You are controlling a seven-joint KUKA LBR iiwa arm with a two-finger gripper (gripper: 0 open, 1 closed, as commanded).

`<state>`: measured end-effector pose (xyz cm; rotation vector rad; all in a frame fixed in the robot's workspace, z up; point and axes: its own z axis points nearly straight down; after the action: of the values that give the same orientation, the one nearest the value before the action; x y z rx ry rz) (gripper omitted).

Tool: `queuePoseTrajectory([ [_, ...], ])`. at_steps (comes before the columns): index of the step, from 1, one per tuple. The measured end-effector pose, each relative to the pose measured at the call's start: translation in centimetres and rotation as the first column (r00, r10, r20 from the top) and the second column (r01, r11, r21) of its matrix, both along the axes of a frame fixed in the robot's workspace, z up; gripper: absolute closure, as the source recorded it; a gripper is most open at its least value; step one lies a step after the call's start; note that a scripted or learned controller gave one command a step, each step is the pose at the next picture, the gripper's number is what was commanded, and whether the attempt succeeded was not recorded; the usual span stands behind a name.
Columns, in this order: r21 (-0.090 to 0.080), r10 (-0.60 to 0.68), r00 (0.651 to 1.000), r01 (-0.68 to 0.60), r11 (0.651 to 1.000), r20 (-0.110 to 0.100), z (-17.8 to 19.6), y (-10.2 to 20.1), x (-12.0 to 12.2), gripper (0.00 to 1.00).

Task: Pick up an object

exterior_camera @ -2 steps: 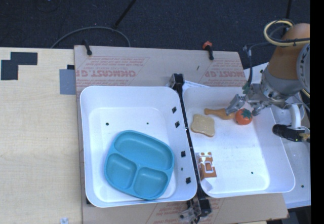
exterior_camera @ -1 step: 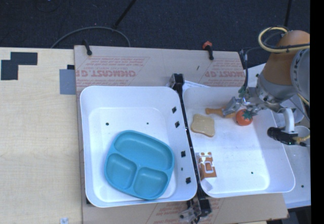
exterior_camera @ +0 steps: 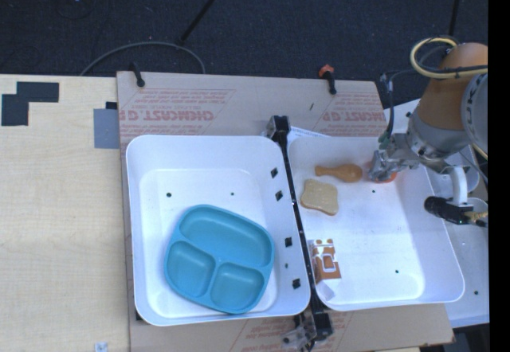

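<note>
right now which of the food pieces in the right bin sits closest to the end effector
The drumstick, lying just left of the end effector at the bin's far side. The toast slice lies lower left of it, and the patterned piece sits far nearer the front.

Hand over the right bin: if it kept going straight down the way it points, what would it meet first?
Probably the small orange-red object right beneath the hand, near the right bin's far edge. Height above it is unclear from this slanted view.

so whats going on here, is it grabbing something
A grey arm with an orange band reaches in from the right, its gripper low at the far edge of the right bin, near a small orange object. A drumstick, a toast slice and a blue tray lie untouched.
</note>
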<state>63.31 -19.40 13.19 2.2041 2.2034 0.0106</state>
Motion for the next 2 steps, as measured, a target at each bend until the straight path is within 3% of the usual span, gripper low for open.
queuePoseTrajectory([
  [1,0.012,0.002,1.0,-0.001,1.0,-0.02,4.4,-0.3,0.4,1.0],
  [2,0.012,0.003,1.0,-0.002,1.0,-0.019,9.7,-0.4,0.5,1.0],
])
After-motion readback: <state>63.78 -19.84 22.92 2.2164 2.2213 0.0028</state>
